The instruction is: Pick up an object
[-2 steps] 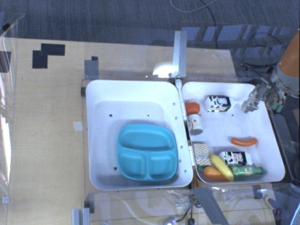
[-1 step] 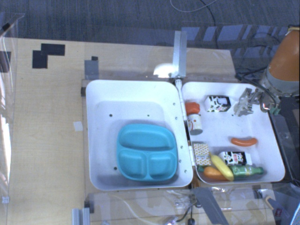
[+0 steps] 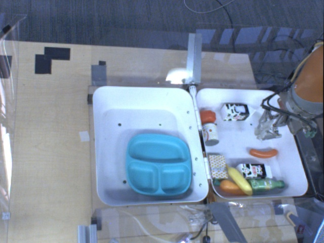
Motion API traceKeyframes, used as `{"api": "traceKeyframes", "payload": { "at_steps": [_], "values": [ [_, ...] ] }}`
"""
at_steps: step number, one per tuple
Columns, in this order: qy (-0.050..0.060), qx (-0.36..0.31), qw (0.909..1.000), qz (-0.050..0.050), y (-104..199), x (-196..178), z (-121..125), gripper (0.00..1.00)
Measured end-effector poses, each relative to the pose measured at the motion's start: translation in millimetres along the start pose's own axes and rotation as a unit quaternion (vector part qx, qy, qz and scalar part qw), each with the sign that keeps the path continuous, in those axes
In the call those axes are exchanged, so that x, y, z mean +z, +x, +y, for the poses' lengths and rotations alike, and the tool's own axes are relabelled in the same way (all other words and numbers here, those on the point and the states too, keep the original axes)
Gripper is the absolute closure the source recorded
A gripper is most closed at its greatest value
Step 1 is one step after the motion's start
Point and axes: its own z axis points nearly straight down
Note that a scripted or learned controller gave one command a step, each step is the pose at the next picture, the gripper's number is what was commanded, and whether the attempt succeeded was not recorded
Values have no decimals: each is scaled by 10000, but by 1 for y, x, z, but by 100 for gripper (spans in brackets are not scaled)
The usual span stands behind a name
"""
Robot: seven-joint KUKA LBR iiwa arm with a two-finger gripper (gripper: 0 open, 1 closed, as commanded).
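Observation:
The right bin [image 3: 298, 178] holds several small objects. A cow-patterned box [image 3: 235, 112] lies at the back, and a red-capped jar [image 3: 208, 128] stands by the divider. An orange-red sausage [image 3: 263, 153] lies right of centre. At the front are a black-and-white carton [image 3: 252, 171], a yellow banana [image 3: 239, 179], a green bottle [image 3: 266, 186] and a patterned packet [image 3: 217, 166]. My gripper [image 3: 268, 129] hangs over the bin's right half, just above and behind the sausage. It is open, with nothing between its fingers.
The left bin [image 3: 109, 115] holds a blue divided plate [image 3: 159, 163] towards its front. A metal post [image 3: 194, 54] rises behind the divider between the bins. The grey arm with its orange band [image 3: 310, 82] comes in over the right bin's far right corner.

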Motion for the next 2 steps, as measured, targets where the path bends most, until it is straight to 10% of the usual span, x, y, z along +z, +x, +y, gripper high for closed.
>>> {"api": "traceKeyframes", "payload": {
  "at_steps": [1,2],
  "values": [
    [3,-1806,9836,-19,-45,52,-12,100],
    [4,-2657,9641,-25,-79,-19,-17,100]
  ]
}}
